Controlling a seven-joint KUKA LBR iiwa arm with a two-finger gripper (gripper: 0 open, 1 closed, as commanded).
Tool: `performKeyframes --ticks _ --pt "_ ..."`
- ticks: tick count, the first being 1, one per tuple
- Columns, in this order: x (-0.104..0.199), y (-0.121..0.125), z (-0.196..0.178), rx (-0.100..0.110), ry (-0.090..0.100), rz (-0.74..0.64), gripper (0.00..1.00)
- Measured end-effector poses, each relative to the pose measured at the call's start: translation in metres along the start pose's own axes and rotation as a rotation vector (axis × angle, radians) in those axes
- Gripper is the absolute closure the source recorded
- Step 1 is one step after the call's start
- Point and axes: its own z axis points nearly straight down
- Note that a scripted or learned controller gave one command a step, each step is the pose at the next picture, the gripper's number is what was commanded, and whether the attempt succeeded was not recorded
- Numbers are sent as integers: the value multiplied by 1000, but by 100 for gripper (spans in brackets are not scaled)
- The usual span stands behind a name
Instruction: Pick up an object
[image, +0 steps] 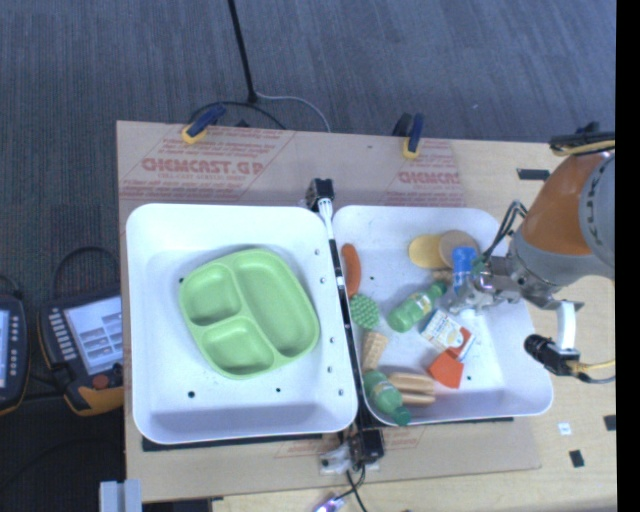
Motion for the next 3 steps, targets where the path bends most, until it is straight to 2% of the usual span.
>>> performKeyframes --ticks 1,2,3 --pt "5 0 1 5 10 -4 0" --pt "54 58 13 -9 -6 -543 0" --pt "93 27 13 -12 -9 -758 0"
